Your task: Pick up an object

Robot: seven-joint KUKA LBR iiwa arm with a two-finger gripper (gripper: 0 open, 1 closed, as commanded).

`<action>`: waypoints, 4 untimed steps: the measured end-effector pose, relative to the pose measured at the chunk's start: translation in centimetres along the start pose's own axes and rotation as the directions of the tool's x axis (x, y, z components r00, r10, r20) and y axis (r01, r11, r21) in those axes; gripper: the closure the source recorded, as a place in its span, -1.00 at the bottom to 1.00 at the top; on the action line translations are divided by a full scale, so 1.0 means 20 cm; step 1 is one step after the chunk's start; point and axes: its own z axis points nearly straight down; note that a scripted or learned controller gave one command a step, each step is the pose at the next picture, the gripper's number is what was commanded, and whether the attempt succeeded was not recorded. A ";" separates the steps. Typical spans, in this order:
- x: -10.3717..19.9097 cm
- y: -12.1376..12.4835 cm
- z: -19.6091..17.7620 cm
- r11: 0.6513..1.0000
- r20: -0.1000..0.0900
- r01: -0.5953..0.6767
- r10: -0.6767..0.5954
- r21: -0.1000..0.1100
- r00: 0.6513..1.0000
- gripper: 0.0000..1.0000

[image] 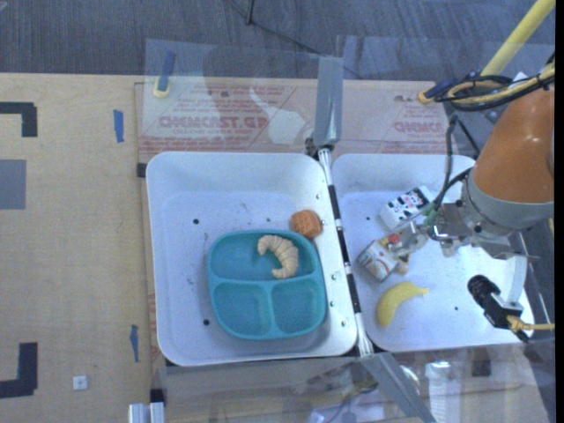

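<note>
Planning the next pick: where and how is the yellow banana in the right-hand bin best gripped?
Probably from straight above, across the middle of the banana. It lies flat on the right bin's floor, curved, apart from the small carton, so fingers closing across its narrow width at mid-length should fit with open floor on both sides.

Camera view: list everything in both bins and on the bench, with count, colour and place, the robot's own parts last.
bins: two, white, side by side on the bench.
divided plate: one, teal, in the left bin toward the near side.
croissant: one, tan, in the plate's long top compartment.
round pastry: one, orange-brown, in the left bin beside the plate's top right corner.
banana: one, yellow, near side of the right bin.
small carton: one, white and brown, right bin, above the banana.
patterned box: one, white with dark marks, right bin, far side.
arm: one, grey and orange, over the right bin.
end effector: one, metal, beside the carton.
</note>
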 end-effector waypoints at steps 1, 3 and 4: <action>-0.05 0.26 0.46 0.990 0.001 0.139 -0.139 -0.004 0.990 -1.00; -0.13 0.11 0.45 0.995 0.007 0.097 -0.096 -0.025 0.995 1.00; -0.13 0.11 0.47 0.995 0.006 0.097 -0.097 -0.019 0.995 -1.00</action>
